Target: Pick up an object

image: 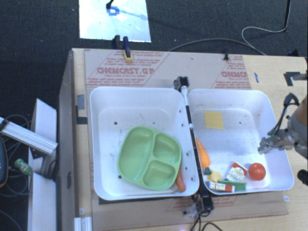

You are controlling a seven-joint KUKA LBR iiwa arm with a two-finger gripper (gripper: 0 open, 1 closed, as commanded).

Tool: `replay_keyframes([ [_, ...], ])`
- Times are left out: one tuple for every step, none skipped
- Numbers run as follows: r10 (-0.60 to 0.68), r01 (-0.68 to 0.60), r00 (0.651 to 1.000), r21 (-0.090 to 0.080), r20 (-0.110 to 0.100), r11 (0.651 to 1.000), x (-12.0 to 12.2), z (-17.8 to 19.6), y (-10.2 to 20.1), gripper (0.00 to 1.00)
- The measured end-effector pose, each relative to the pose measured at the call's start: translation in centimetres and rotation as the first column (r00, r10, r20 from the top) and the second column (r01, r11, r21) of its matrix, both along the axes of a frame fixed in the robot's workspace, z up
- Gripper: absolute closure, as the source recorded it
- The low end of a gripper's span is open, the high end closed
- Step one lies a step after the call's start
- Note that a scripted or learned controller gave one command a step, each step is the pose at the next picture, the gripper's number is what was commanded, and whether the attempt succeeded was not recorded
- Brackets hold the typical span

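The right bin holds several small objects. A flat yellow square lies near its back. An orange carrot rests along the bin's left wall. At the front sit a red tomato, a red-and-white packet, a small yellow piece and a flat striped packet. My gripper hangs over the bin's right side, just above and right of the tomato, with nothing visibly in it. The arm comes in from the right edge.
The left bin carries a green divided plate, and a second orange carrot lies beside the plate's front right corner. A black-and-white rod runs along the seam between the bins. Cables trail behind the bench.
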State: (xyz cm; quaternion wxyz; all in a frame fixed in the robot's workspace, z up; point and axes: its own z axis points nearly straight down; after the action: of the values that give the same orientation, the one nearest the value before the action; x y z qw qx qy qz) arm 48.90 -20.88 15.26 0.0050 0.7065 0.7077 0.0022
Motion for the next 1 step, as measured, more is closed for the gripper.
replay_keyframes([
  [-0.001, 0.001, 1.0, 0.0, 0.0, 1.0, -0.01, -0.01, 0.01, 0.0],
])
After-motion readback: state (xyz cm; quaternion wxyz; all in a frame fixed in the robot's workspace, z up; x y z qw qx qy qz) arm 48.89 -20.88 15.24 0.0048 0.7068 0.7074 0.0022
